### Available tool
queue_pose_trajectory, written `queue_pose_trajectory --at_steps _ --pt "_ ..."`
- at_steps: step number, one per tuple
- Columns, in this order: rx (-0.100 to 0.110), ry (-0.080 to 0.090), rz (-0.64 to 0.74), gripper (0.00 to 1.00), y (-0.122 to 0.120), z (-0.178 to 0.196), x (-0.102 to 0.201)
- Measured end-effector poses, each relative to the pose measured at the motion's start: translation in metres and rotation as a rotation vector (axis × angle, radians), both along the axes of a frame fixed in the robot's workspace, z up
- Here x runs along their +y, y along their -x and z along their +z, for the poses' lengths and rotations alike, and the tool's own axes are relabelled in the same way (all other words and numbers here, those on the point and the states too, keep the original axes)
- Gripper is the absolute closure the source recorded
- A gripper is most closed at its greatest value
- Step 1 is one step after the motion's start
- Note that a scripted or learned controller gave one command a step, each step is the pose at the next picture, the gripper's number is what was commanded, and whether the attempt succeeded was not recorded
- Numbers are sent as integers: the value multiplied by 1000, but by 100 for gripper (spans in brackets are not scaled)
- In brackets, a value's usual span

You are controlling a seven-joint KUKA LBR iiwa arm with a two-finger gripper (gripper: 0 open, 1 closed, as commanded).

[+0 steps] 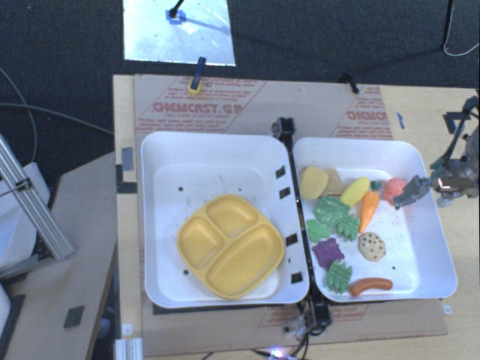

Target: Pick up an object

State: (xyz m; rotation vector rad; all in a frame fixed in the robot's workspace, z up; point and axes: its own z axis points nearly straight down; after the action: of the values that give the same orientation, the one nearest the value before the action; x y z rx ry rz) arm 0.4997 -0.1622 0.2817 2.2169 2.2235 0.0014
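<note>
Handling: carrot (367,209) looks like light, stiff, smooth plastic; I'd take it across the middle.
Place: carrot at the right bin's (431,240) centre, toward 12 o'clock.
Hand: hand (409,193) at 2 o'clock, beside a red piece (394,187); grip state, cannot tell.
Left bin (161,201): yellow tray (231,244).

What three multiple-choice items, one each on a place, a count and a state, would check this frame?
1. The yellow divided plate lies in:
A. the left bin
B. the right bin
C. the bare bench

2. The plate has how many compartments?
A. two
B. three
C. five

3. The orange carrot is:
A. between the end effector's fingers
B. on the plate
C. lying in the right bin

Answers: 1 A, it rests on the left bin's floor. 2 B, three hollows show. 3 C, it lies among the toy food in the right bin, left of the end effector.
</note>
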Motion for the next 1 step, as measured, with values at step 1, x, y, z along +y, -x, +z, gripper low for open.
queue_pose_trajectory --at_steps 1 --pt "15 -6 -1 0 16 -147 24"
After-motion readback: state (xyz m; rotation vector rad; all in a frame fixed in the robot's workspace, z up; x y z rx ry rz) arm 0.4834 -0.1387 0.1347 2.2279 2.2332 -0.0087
